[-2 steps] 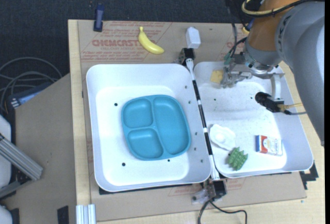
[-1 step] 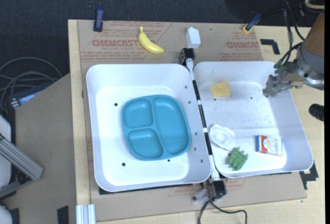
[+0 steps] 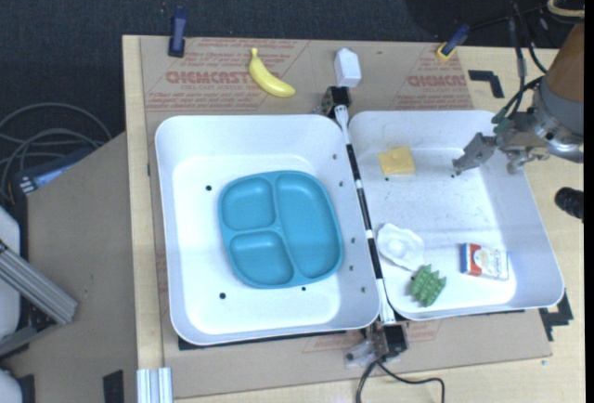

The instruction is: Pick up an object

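The right bin (image 3: 520, 206) holds a yellow block (image 3: 397, 162) at its far left. A white crumpled item (image 3: 399, 243) and a green toy (image 3: 427, 285) lie near its front left. A small red, white and blue box (image 3: 483, 260) lies at the front right. My gripper (image 3: 488, 162) hangs over the bin's far right part, to the right of the yellow block and apart from it. Its fingers are open with nothing between them.
The left bin (image 3: 186, 160) holds a blue divided plate (image 3: 278, 227). A yellow banana (image 3: 269, 76) and a small white object (image 3: 347, 67) lie on the bench behind the bins. Cables run along the floor at the left.
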Motion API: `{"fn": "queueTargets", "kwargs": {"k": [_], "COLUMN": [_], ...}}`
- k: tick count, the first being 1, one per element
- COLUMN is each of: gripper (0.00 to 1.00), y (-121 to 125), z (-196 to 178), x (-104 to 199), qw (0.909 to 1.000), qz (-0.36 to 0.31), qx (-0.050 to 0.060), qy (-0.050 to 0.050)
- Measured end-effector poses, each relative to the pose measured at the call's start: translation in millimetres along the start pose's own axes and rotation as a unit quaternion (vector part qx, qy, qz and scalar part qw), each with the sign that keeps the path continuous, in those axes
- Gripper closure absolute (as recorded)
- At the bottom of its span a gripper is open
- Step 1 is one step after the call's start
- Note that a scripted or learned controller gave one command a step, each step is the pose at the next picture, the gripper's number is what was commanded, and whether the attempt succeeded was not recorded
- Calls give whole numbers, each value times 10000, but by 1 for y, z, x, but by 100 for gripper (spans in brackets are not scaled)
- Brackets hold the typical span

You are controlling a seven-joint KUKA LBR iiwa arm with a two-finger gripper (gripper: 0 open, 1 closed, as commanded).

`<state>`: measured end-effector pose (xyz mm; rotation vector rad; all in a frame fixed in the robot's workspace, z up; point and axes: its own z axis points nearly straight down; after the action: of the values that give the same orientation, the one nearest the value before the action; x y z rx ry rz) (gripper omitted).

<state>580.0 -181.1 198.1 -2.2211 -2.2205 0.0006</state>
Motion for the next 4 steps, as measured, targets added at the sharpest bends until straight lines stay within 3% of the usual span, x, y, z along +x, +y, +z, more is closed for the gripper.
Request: {"fn": "queueTargets", "kwargs": {"k": [1,2,3,4], "gripper": [0,0,100,0], "y": [62,85,88,86], "z": [78,114,100,102], "x": [61,84,83,83], "qw": [10000,10000,10000,10000], "qz": [-7,-5,-7,-7], "qx": [-5,-12,-59,-37], "qy": [3,-1,-19,-14]}}
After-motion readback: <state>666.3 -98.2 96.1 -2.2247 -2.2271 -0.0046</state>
